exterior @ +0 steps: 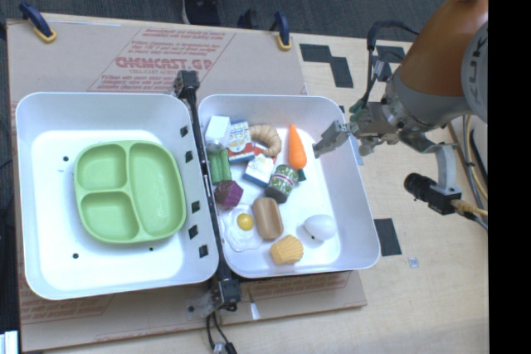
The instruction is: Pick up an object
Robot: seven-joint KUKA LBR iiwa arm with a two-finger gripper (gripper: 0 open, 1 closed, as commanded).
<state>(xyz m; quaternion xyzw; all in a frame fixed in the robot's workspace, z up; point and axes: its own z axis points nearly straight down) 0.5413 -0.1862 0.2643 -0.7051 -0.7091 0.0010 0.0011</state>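
Several small toy foods lie heaped in the right-hand shallow white plastic bin [353,203], and none of them is lifted. An orange plastic carrot [296,146] lies near the bin's far right part, pointing away from me, with a curled tan croissant [268,137] just to its left. Beside those sit a small white carton [218,128] and a little printed box with red on it [241,137]. A green cucumber-like stick [218,165] lies along the bin's left wall, a dark purple lump [228,194] just below it. A small dark tin with a green label [283,181] rests in the middle, touching a white and blue packet [259,169]. Nearer me are a brown sausage-shaped piece [267,218], a fried egg with a yellow yolk [241,230], a yellow ridged piece [286,249] and a white egg-shaped thing [318,227].

Over the bin's right rim, near the carrot but apart from it, hangs the grey end effector [330,138]; whether it is released or clenched, I cannot tell from where I stand. Behind it the arm's grey wrist and its big orange band [444,25] stretch off to the right.

Next door, the left-hand white bin [33,120] carries a pale green divided plate with three compartments [129,192]. Both bins sit on a brown cardboard sheet with red print [166,54], clipped at the far edge with blue clamps [282,31], on the pale wooden counter [415,278].
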